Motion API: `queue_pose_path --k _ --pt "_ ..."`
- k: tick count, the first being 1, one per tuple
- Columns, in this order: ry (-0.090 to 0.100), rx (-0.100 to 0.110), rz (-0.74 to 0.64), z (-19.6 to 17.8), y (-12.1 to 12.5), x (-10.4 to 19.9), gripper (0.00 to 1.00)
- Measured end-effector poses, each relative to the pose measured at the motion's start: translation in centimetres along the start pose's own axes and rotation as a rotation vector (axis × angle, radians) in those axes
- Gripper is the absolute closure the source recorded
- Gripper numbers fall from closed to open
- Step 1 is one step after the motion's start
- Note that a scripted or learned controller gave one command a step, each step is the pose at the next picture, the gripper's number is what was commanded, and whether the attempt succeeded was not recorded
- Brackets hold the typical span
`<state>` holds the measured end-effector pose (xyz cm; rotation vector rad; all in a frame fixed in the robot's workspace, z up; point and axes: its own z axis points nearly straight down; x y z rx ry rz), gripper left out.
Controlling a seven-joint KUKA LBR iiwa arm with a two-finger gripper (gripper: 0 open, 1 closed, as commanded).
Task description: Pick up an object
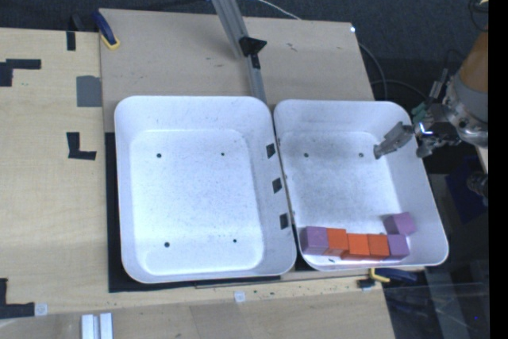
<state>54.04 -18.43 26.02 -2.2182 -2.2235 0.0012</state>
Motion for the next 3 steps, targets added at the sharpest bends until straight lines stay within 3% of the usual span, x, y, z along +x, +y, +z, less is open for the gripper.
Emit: queue_pose_path --k 1,2,3 --pt "-0.001 -0.01 -0.005 -7.7 3.8 3.7 0.0" --pt "-0.003 -0.011 -0.001 -17.8 8.8 4.3 0.0" --pt "0.0 0.008 0.008 -9.7 -1.7 0.9 0.0"
